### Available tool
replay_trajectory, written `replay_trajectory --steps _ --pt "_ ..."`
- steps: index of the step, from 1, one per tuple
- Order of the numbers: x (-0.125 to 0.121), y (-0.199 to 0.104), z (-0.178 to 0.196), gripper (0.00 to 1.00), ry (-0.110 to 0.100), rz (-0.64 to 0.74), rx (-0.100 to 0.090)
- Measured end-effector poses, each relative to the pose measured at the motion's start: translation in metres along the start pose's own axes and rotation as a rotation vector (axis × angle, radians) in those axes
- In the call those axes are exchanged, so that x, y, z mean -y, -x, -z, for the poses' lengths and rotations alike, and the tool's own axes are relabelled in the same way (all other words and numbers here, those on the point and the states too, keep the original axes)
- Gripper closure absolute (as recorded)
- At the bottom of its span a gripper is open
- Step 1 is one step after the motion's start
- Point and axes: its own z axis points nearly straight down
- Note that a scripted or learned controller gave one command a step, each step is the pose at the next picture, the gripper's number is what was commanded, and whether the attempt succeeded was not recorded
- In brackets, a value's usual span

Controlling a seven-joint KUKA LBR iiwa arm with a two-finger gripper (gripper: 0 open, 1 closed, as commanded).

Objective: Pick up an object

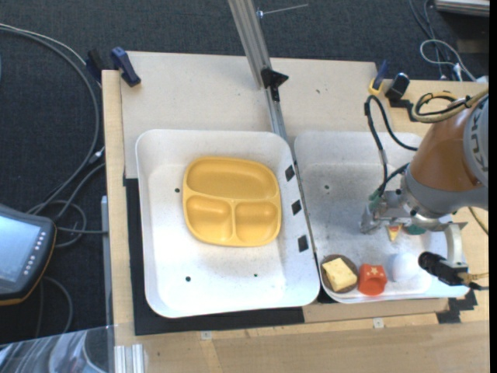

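Camera view: 1 tray (231,200), 2 bins (163,286).

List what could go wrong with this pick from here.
1. The yellow block and red object sit close together against the right bin's near wall, so the fingers may have little room on that side.
2. The gripper is offset from both, so a straight descent would likely close on nothing.
3. Closing on one object may nudge the other.

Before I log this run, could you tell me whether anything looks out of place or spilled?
Nothing stands out. The yellow tray lies flat in the left bin; the yellow block and red block sit at the right bin's near edge.
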Motion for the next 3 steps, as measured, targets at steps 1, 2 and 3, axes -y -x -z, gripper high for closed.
replay_trajectory --steps 1,2,3 --pt "0.0 -0.007 0.062 1.0 0.007 0.001 0.003" --pt "-0.004 -0.001 0.124 1.0 0.009 0.001 0.004" --pt "-0.005 -0.001 0.168 1.0 0.006 0.001 0.004"
